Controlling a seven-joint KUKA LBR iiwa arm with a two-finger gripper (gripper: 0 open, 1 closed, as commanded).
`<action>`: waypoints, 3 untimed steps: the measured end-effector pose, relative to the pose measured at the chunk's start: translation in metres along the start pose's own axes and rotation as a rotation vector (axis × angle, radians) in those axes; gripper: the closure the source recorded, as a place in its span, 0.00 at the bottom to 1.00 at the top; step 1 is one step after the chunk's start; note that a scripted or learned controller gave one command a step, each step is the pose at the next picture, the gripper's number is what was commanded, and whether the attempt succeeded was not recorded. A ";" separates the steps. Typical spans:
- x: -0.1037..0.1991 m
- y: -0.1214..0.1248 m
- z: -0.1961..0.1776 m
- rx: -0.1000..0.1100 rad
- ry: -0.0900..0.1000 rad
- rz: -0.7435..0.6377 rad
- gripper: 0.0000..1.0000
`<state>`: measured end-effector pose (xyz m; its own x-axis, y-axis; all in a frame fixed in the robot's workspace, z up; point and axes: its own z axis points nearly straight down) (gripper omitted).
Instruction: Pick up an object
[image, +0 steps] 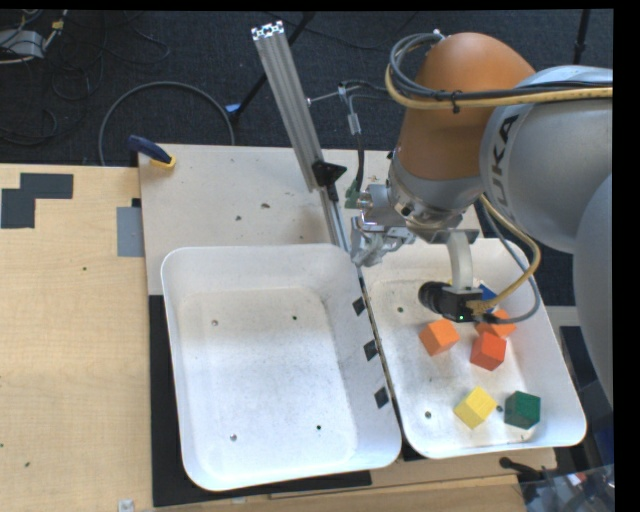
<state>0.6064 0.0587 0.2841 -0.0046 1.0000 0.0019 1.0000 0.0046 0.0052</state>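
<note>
Hand (372, 243) of the grey arm, a small metal part below the wide orange band, hangs over the far rims of two shallow white bins, right where they meet; whether it is open or closed cannot be told, and nothing is seen in its hold. Both bins sit side by side on a pale, matte bench (220, 200) marked with a few dark specks. Left of the bench lies a light wood-grain board (60, 330) with grey patches. Beyond the bench is a dark floor (120, 60) with loose black cables. A ribbed aluminium rail (295, 120) slants down to the bins' far edge, and a blue and yellow clamp (150, 150) grips the bench's far left corner. The left bin (260, 370) is smooth plastic, scuffed grey in its middle. The right bin (410, 360) carries small cube-shaped blocks with flat faces: an orange block (438, 336) and a red block (488, 350) near its centre, a yellow block (475, 407) and a dark green block (522, 409) by its near rim. All four lie right of the hand and closer to the camera, the orange block nearest it, the green one farthest.
</note>
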 end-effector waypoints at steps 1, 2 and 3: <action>-0.082 0.017 0.088 0.016 -0.006 0.011 1.00; -0.077 0.019 0.083 0.008 -0.002 0.005 0.00; -0.178 0.032 -0.010 -0.001 -0.007 0.010 0.00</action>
<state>0.6387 -0.1191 0.2941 0.0057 1.0000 -0.0046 1.0000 -0.0057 0.0063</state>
